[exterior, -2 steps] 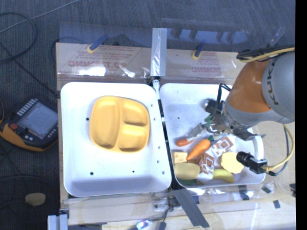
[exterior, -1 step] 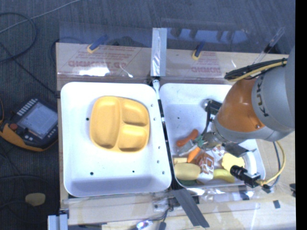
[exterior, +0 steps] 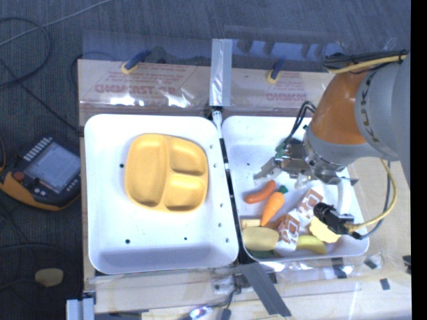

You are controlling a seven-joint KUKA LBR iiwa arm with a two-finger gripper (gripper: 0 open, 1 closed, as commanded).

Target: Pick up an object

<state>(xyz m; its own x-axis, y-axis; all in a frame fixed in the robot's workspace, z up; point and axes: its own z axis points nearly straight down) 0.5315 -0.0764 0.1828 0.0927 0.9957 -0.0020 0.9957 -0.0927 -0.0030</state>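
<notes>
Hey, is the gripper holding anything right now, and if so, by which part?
Nothing shows between the gripper's fingers; it hangs open above the right bin, just above the carrots.

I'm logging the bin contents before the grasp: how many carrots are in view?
2, both in the right bin: a small carrot lying near the bin's middle, and a bigger carrot just right of it. The arm may hide others.
</notes>
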